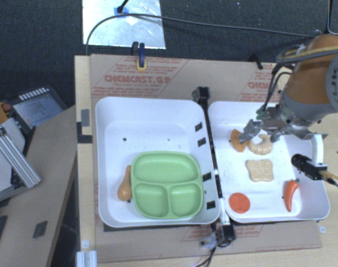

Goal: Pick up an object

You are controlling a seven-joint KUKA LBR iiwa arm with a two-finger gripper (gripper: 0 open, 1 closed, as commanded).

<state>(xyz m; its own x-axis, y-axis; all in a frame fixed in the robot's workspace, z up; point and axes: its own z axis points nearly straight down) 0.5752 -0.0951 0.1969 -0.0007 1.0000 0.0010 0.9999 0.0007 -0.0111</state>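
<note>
the arm reaches in from the right and its gripper (259,130) hangs low over the right bin (313,204), just above a pale curly food toy (262,146) and an orange one (237,140) beside it. i cannot tell how the jaws stand. below them lie a toast piece (260,170), a red round slice (239,203) and an orange-red chili pepper (291,194). the left bin (113,121) holds a green tray (165,183) with three parts, and a tan pear-like toy (125,184) touching its left side. the brown board (158,77) under the bins has red writing that looks like "chemcast gp".
</note>
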